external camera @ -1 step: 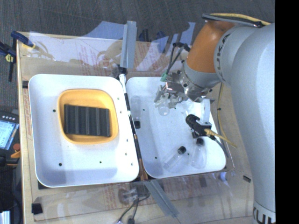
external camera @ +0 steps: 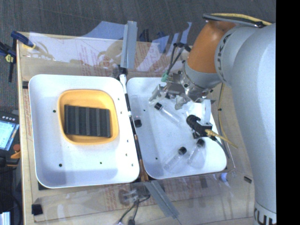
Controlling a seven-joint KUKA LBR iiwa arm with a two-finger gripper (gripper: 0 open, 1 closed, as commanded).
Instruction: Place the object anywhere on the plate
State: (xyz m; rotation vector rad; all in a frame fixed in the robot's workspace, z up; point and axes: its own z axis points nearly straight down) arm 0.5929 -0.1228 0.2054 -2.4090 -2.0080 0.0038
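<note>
Two white bins share the bench (external camera: pixel 75 55); jaws (external camera: pixel 171 92) hover over the right bin's (external camera: pixel 150 163) clutter, can't tell their state, plate (external camera: pixel 87 116) waits left

Wooden bench (external camera: pixel 70 55) – two white bins side by side, left bin (external camera: pixel 42 163), right bin (external camera: pixel 145 135)

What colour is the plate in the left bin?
Yellow-orange rim around a dark grey ribbed centre: the plate, seen in the camera view, sits in the white left bin.
</note>
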